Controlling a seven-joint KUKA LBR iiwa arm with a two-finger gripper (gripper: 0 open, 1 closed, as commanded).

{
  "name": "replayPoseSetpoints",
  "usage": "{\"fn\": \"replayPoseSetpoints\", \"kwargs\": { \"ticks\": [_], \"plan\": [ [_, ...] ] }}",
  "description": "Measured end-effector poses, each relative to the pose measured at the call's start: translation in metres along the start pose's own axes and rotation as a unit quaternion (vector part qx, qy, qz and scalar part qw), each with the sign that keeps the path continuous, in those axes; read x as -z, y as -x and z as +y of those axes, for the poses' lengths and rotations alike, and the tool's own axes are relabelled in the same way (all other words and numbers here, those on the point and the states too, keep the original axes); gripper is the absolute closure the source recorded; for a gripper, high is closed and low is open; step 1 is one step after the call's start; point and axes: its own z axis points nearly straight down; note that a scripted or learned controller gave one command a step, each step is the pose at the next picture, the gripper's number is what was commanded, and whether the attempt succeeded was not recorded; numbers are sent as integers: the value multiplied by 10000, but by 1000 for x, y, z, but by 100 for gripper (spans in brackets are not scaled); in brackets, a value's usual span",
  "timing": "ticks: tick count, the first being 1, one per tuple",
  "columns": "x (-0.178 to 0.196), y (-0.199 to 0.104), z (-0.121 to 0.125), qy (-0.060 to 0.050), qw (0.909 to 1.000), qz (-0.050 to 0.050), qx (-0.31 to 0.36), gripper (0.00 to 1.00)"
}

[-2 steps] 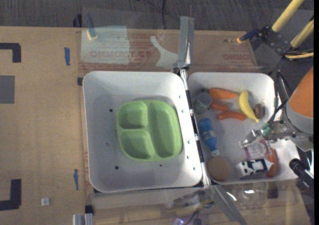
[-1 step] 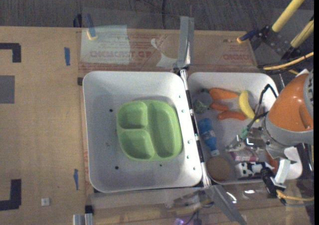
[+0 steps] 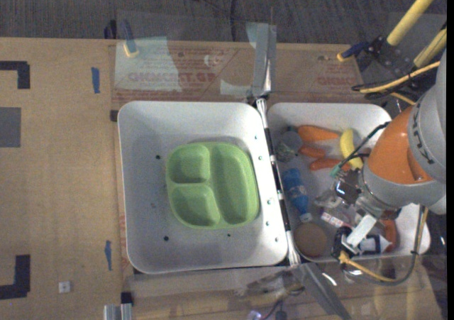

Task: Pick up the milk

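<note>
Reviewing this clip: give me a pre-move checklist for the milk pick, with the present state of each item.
1. Gripper is over the right bin, where the loose items lie: ok.
2. Milk identified among the clutter: cannot tell; a white and blue item sits right beside the gripper.
3. Anything held between the gripper's parts: cannot tell.
4. Blue bottle and brown round item lie apart from the gripper: ok.
5. Green divided tray sits alone in the left bin, out of the way: ok.

Two bins sat side by side on the bench [image 3: 57, 169]. The left bin [image 3: 142, 134] held a divided tray [image 3: 211, 185]. The right bin [image 3: 376, 114] held several items (crowded together) beneath the arm [image 3: 408, 155], including a bottle [image 3: 296, 192].
</note>
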Motion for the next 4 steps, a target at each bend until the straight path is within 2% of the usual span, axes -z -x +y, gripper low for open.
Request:
{"fn": "replayPoseSetpoints", "kwargs": {
  "ticks": [1,2,3,4],
  "plan": [
    [104,-1,77,-54,9970,-19,-770,100],
    [137,-14,117,-53,9630,-29,-2695,100],
    [142,-32,187,-49,9420,-29,-3355,100],
    [125,-11,194,-57,9256,-35,-3784,100]
  ]
}}
